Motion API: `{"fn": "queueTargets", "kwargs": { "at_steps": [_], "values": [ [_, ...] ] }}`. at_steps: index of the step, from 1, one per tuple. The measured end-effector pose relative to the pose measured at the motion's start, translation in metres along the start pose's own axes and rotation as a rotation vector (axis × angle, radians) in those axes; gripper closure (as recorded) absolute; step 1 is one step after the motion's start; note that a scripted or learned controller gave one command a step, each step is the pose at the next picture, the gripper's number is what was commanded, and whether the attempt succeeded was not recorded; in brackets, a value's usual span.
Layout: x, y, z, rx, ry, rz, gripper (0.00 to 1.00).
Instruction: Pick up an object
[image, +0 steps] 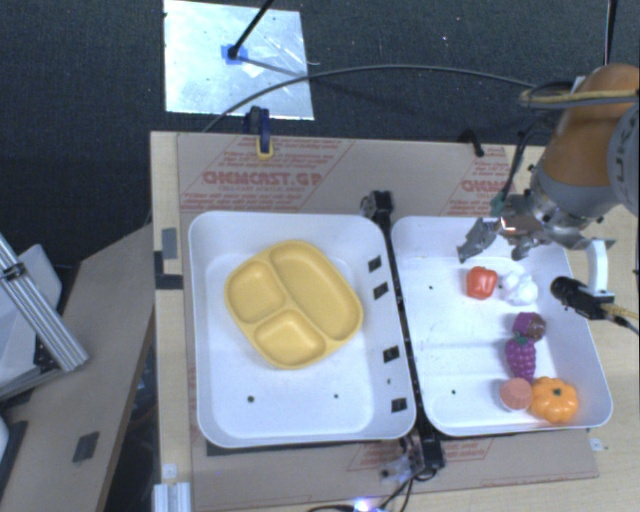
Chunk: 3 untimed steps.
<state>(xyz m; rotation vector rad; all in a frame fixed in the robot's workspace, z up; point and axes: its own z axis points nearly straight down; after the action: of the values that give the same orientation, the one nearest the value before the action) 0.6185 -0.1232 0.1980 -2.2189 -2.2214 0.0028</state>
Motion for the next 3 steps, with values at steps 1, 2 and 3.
{"fn": "queueTargets", "kwargs": {
  "at_steps": [1, 2, 3],
  "values": [
    [0.004, 0.010, 0.048, -0.002, 0.000, -0.004, 0.00],
    [0.007, 0.013, 0.079, -0.025, -0.004, -0.002, 0.00],
    [0.007, 0.013, 0.070, -0.027, -0.005, -0.002, 1.00]
  ]
}}
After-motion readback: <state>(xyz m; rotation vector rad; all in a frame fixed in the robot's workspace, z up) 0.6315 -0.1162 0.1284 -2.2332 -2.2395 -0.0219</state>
